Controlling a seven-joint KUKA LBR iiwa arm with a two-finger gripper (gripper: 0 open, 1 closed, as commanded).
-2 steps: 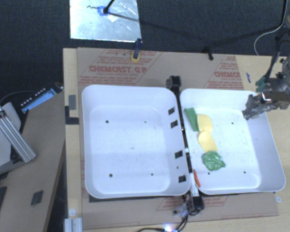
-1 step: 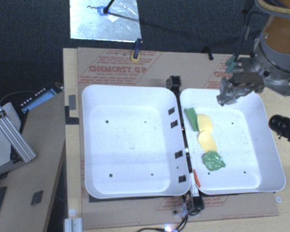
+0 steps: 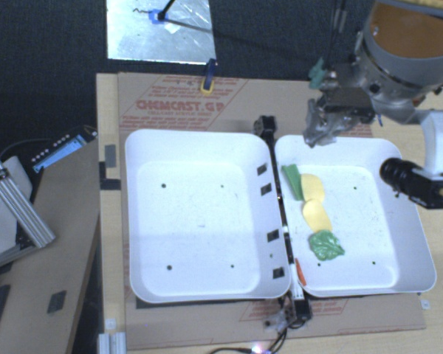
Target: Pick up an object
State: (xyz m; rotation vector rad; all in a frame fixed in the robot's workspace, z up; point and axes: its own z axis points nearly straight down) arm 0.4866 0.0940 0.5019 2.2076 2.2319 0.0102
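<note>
So the arm (image 3: pixel 402 43) comes in from the upper right, grey body with that orange band showing at the top, and its pincer (image 3: pixel 323 133) hangs over the far edge of the right bin (image 3: pixel 406 271), right about at the far left corner of it. Honestly can't tell if the pincer is spread or pressed together, it's just a grey metallic blob from this angle, and nothing is visibly between its tips. The stuff to grab is all in the right bin, bunched along its left side: a green strip (image 3: pixel 292 181) lying closest to the divider, a yellow piece (image 3: pixel 313 189) touching it on the right, a second yellow piece (image 3: pixel 317 215) just nearer than that, and a crumpled green lump (image 3: pixel 325 245) nearest of all, touching the second yellow one. They make a little line running from far to near. The pincer sits a bit beyond the far end of that line, apart from the objects. The left bin (image 3: pixel 155 271) sits just beside the right one, with black clips along the seam between them. Both bins rest on a cardboard sheet (image 3: pixel 184 103) on the desk, and there's a shiny metal plate (image 3: pixel 159 19) further back on the left.
</note>
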